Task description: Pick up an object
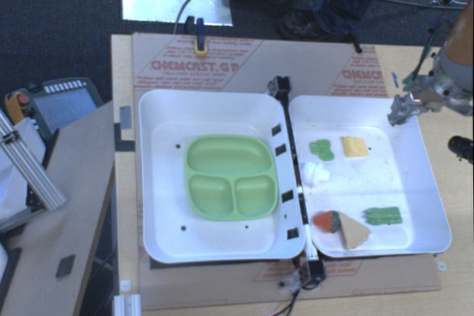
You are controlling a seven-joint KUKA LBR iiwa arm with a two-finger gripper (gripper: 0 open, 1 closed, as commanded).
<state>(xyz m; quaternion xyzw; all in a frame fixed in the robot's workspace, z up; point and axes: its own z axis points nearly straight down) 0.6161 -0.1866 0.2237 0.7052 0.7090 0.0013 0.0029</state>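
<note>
The hand hangs over the far right corner of the right bin, clear of the small items so the arm has room to drop in; how far it is open cannot be told, and nothing is seen in its grip. Every candidate lies loose on that bin's floor: the yellow block nearest the hand, a green piece beside it, a white lump, a green bar, a tan wedge. The green tray sits in the left bin.
</note>
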